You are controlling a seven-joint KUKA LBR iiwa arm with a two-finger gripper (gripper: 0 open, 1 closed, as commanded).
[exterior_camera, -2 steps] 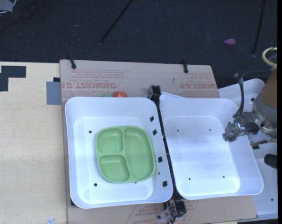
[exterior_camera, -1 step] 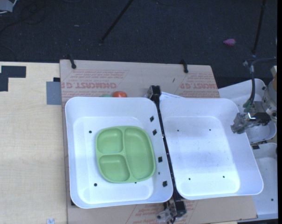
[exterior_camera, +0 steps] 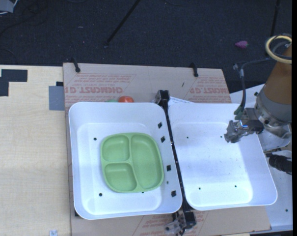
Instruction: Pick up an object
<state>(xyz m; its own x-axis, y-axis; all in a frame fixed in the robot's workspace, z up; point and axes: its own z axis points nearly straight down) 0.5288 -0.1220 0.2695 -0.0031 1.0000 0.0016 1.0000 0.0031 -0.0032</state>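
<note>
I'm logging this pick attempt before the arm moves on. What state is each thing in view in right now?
Green divided plate: flat and right way up in the left bin, untouched.
Right bin: the gripper is above its upper right part.
Gripper: nothing seen in it, well apart from the plate.
Small red object: outside the bins, behind the left bin's far rim.

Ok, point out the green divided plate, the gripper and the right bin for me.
green divided plate (exterior_camera: 132, 162): camera view, on its centre ridge.
gripper (exterior_camera: 232, 135): camera view, at its fingertips.
right bin (exterior_camera: 214, 176): camera view, on its bare floor.
</note>
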